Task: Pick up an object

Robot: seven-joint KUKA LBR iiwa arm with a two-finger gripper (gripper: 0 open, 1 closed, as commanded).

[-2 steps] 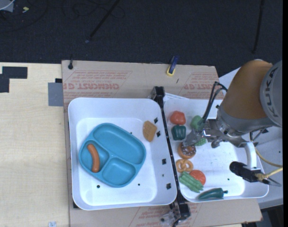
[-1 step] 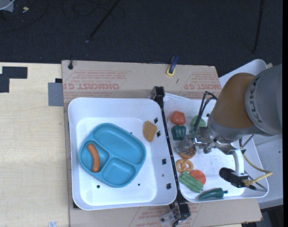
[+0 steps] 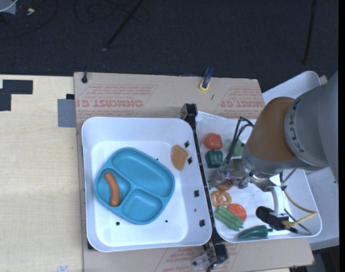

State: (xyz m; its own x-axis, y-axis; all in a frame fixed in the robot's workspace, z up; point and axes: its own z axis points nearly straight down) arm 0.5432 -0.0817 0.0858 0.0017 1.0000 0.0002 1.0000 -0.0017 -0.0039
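The gripper [image 3: 228,177] is being held low inside the right bin [image 3: 308,200], just above a pretzel-shaped toy [image 3: 221,198]; whether anything is being gripped cannot be told, since the wrist is covering it. A dark green pepper [image 3: 214,158] and an orange-red piece [image 3: 213,141] are lying just beside it toward the far wall. A green pod [image 3: 228,218], a red tomato slice [image 3: 237,211] and a teal piece [image 3: 252,232] are resting near the front wall. In the left bin [image 3: 99,231], a blue divided tray [image 3: 139,180] is carrying a sausage [image 3: 112,188], and a tan wedge [image 3: 179,156] is lying beside it.
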